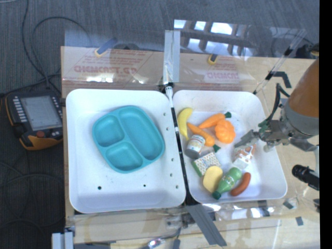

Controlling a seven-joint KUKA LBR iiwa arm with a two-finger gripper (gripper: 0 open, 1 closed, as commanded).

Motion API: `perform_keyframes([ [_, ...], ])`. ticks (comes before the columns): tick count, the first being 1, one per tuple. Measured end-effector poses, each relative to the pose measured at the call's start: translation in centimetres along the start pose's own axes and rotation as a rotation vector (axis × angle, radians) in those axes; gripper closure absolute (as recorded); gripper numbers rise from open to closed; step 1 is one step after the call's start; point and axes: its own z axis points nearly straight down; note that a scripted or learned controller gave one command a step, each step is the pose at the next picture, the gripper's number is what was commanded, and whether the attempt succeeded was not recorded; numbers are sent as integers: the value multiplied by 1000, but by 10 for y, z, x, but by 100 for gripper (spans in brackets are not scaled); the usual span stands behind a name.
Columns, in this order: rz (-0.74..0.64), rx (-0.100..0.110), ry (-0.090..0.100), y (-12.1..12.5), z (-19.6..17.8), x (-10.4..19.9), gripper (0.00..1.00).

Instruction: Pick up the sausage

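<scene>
Camera view shows the sausage (240,184) lying slantwise near the front right corner of the right bin (270,113), its left end touching a green bottle (226,181). The gripper (254,137) hangs over the bin's right side, up and to the right of the sausage and apart from it; whether it is spread or closed I cannot tell. To do this step well, it should come down over the sausage's free right half, turned across its length, away from the bottle. A small white bottle (244,156) lies just behind, crowding the approach, and the bin's front wall is near. Banana (183,121), carrot (211,121) and the teal plate (128,137) sit well clear.
</scene>
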Motion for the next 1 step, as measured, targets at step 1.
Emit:
perform_keyframes([
  [1, 254, -4, 0, 10, 126, 69, 0],
])
